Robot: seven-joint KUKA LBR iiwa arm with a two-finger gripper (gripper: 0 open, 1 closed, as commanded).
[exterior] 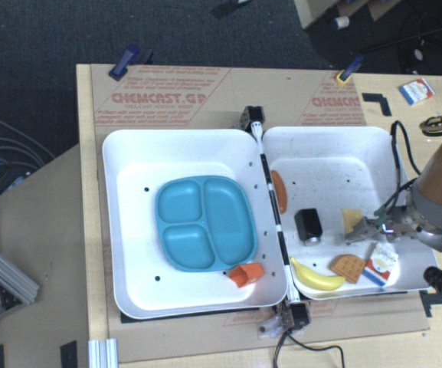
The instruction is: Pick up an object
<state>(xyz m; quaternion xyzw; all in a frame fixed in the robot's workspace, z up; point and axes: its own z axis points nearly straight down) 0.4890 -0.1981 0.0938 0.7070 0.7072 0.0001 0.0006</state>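
Your tool [368, 231] sits low in the right bin [320, 140], near its right wall, and I can't tell if it's clenched or released. Just beside its tip is a pale yellow chunk [351, 220], with a black block [308, 225] a bit further left. Toward the front edge you've got a crowded strip: a white packet [381, 265], a tan waffle-looking piece [348, 267] and a yellow banana [316, 277]. The back half of that bin is open room. An orange piece [279, 191] hugs the divider. The left bin [129, 152] has a blue tray [205, 222] and an orange block [245, 274].
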